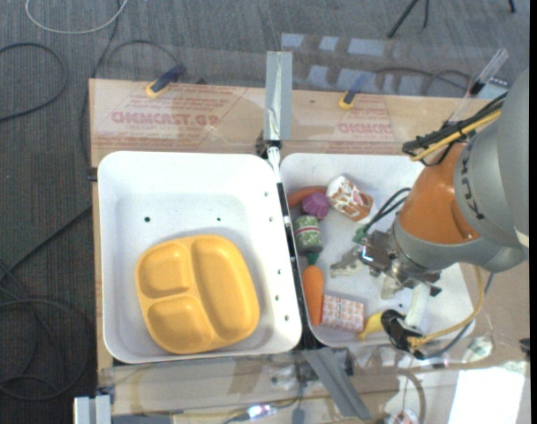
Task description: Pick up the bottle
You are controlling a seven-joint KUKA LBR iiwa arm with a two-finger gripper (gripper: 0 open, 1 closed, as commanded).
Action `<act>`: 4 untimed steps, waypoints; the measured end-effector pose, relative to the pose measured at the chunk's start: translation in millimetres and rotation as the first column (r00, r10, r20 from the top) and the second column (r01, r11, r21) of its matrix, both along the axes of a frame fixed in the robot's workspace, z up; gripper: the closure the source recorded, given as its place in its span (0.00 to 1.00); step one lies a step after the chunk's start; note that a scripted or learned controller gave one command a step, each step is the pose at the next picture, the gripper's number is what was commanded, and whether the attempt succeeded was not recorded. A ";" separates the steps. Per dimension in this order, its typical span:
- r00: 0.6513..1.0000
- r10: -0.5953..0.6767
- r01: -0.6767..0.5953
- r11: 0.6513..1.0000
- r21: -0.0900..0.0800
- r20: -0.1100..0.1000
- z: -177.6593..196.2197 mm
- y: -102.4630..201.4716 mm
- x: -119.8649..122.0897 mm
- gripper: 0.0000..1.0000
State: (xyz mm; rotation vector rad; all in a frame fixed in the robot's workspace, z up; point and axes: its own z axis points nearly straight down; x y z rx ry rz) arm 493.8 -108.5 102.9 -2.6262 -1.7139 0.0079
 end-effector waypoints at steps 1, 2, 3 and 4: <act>0.980 -0.200 0.201 0.980 -0.005 0.016 -13.9 12.8 119.8 0.00; 0.928 -0.372 0.372 0.928 -0.003 0.017 -13.5 -10.1 60.5 0.00; 0.929 -0.371 0.371 0.929 -0.004 0.016 -4.1 -10.1 60.5 1.00; 0.862 -0.506 0.506 0.862 0.026 -0.001 -10.1 -74.8 51.9 1.00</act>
